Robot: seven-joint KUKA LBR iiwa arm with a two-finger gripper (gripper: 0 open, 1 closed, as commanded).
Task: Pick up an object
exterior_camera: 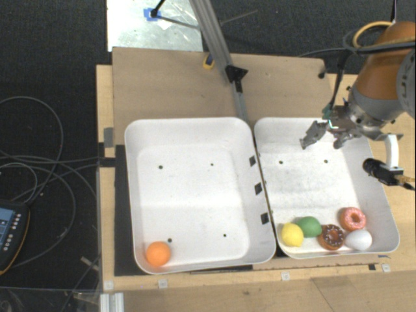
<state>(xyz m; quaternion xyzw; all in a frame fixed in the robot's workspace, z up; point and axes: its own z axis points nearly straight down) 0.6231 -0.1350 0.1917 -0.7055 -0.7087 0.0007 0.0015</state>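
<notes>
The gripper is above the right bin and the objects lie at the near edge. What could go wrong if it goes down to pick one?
1. The yellow ball, green ball, chocolate donut, pink donut and white egg are packed together, so the open gripper may push neighbours or catch two.
2. They lie against the right bin's wall, so a finger may hit it.

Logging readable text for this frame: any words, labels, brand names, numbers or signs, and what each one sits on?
None can be read.
The handheld device at the left edge has a screen and buttons, but any markings there are too small and blurred to read.
The bins, the arm and the toy food, such as the pink donut, carry no visible lettering.
</notes>
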